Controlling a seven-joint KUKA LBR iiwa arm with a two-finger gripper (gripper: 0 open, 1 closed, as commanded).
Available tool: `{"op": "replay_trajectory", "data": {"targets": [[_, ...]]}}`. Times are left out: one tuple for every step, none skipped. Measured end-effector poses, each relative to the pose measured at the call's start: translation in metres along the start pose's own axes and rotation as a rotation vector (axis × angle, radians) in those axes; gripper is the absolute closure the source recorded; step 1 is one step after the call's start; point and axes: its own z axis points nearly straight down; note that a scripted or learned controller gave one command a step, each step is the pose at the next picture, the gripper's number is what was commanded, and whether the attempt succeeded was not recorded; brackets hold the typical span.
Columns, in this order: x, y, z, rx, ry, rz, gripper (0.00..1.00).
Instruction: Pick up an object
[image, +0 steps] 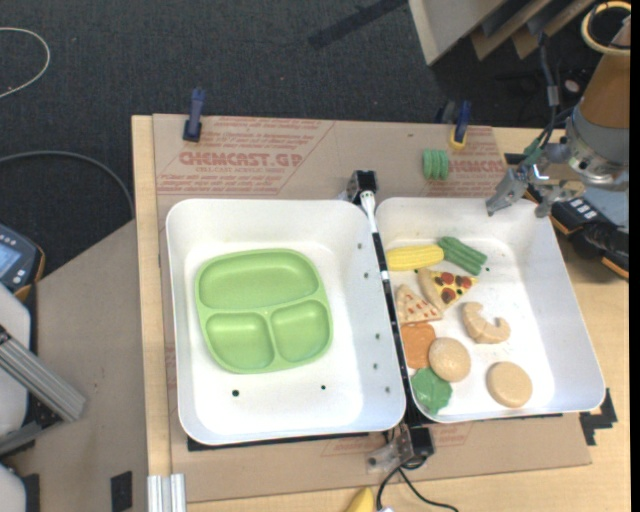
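I see my gripper (522, 190) above the right bin's (560, 300) far rim, fingers apparently spread and empty; the pick hasn't started

The arm (608, 95) is cut off by the right edge and upper right corner of the frame, so its upper links are out of sight. Its gripper (522, 188), at upper right above the right bin's (560, 300) far rim, is small and blurred. At lower centre, a yellow object (362, 500) is cut by the bottom edge. At far left, a dark device (15, 262) runs off the frame.
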Motion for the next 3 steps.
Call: {"op": "replay_trajectory", "data": {"targets": [[0.065,-0.069,0.111,0.004,0.004,0.000,0.00],[0.062,-0.063,0.092,-0.012,0.001,0.000,1.00],[0.002,-0.074,0.044,-0.004,-0.003,0.002,1.00]]}}
